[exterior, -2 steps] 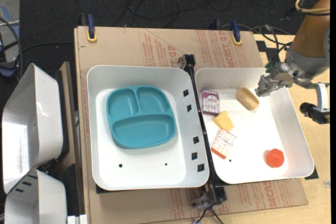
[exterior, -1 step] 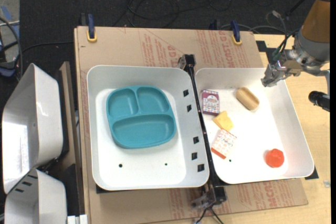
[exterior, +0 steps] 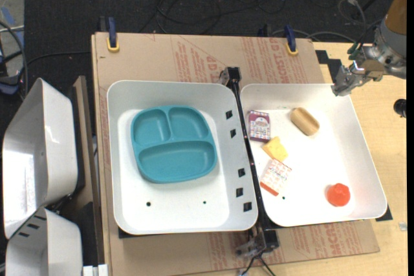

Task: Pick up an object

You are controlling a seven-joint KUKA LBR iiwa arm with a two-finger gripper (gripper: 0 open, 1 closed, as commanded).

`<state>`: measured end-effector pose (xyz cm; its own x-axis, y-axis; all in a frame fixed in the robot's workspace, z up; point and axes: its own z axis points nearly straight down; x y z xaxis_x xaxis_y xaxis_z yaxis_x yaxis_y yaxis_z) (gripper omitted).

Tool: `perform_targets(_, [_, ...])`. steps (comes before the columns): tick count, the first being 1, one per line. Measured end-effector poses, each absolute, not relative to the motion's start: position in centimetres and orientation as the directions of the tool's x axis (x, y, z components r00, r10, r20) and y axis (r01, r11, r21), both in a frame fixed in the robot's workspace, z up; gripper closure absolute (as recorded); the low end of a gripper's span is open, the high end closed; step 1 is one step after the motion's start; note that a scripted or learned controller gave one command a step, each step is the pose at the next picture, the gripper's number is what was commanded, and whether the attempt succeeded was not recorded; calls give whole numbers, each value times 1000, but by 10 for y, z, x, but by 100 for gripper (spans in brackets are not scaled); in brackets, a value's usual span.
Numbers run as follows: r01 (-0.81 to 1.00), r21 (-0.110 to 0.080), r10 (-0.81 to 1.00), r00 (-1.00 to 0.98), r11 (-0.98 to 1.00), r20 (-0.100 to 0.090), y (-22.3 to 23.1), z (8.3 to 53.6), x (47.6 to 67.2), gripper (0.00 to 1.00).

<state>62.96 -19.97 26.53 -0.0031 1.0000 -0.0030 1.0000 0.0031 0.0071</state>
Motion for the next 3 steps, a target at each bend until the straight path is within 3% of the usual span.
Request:
perform_targets(1, [1000,0,1000,-8,8,2,-138,261,624,100])
perform_targets(3, [1000,-1,1000,-8,8,2,-33,262,587,100])
